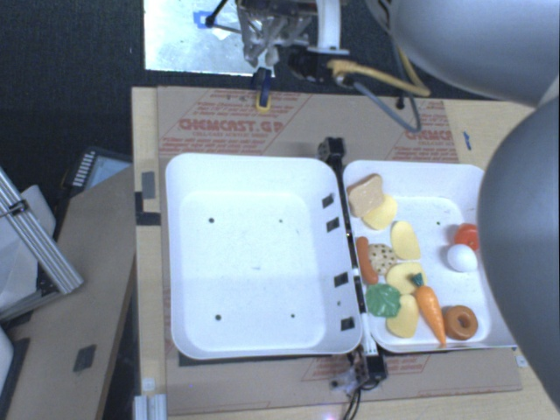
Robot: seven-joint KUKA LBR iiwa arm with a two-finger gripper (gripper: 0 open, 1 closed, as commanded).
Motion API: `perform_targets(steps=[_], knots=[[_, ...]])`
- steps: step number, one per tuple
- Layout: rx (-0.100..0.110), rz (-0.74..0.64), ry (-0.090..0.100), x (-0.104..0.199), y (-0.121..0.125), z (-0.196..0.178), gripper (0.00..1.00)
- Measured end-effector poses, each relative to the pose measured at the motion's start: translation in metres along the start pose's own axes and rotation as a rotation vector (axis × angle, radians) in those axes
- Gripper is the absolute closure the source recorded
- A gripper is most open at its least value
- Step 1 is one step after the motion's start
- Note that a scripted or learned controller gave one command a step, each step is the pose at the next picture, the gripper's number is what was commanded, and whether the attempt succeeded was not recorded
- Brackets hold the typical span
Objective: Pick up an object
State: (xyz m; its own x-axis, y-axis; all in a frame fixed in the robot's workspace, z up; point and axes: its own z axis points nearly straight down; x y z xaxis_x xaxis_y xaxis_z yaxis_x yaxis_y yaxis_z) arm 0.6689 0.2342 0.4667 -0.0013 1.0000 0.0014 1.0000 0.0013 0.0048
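- I see two white bins: left bin, right bin.
- Orange carrot with green top.
- White egg beside red tomato.
- Brown doughnut.
- Green leaf.
- Tan bread slice.
- Grey arm.

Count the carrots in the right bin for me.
1: a carrot lies at the near side of the right bin, between a yellow piece and a donut. The arm covers the bin's right edge, so more may be hidden.
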Motion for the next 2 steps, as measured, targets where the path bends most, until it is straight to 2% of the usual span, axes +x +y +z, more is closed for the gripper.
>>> perform_targets(steps=[1, 2], knots=[[-0.001, -0.003, 0.001, 0.0, -0.001, -0.039, 1.0], [0.005, 0.003, -0.002, -0.043, 0.0, -0.019, 1.0]])
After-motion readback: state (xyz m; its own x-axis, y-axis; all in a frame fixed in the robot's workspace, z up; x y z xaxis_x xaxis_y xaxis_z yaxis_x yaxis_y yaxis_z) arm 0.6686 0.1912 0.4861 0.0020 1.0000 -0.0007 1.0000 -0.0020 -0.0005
